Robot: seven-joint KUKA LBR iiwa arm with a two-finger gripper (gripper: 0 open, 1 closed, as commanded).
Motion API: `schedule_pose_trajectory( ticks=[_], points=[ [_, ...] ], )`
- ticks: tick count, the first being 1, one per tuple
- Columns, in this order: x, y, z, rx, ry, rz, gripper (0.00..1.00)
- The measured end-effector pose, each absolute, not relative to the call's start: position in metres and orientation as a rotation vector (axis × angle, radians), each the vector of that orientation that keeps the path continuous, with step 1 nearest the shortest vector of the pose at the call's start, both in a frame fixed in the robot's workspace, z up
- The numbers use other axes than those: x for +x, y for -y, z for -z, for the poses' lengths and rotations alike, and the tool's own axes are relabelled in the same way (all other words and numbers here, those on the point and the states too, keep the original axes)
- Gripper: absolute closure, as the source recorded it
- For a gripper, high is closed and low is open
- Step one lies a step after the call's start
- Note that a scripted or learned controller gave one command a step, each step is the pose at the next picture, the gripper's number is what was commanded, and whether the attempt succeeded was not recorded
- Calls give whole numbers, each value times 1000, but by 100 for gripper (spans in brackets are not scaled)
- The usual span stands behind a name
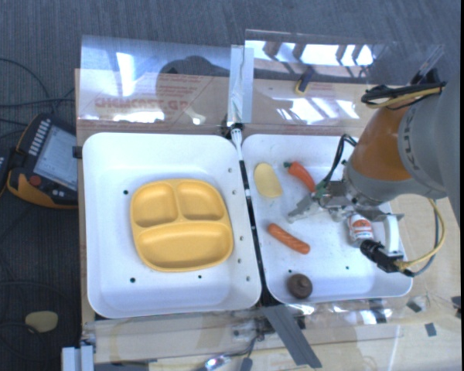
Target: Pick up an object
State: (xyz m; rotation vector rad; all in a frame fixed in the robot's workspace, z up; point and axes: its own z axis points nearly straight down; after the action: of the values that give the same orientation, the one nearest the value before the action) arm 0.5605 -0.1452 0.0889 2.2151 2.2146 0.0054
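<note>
Brown puck (299, 285) hugs near rim — hand (303, 207) mid-bin.

I see two bins side by side: the left bin (100, 230) holds a divided plate (182, 224) near its middle; the right bin (332, 288) holds the rest. In the right bin, a chip-shaped piece (267, 181) lies by the left wall, a carrot (300, 175) just right of it, a sausage (288, 238) nearer the front, and a round lump (299, 286) at the front edge. The gripper (300, 209) sits between carrot and sausage, with a small can (360, 229) to its right; a pendant (46, 161) lies on the floor left of the bins.
</note>
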Motion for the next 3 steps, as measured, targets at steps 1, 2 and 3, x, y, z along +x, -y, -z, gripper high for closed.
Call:
schedule_pose_trajectory(
  ticks=[1, 2, 3],
  points=[
    [535, 112, -89, 2214, -2213, -6, 0],
    [535, 97, -89, 2215, -2211, -9, 0],
    [535, 96, -99, 2215, -2213, -11, 100]
  ],
)
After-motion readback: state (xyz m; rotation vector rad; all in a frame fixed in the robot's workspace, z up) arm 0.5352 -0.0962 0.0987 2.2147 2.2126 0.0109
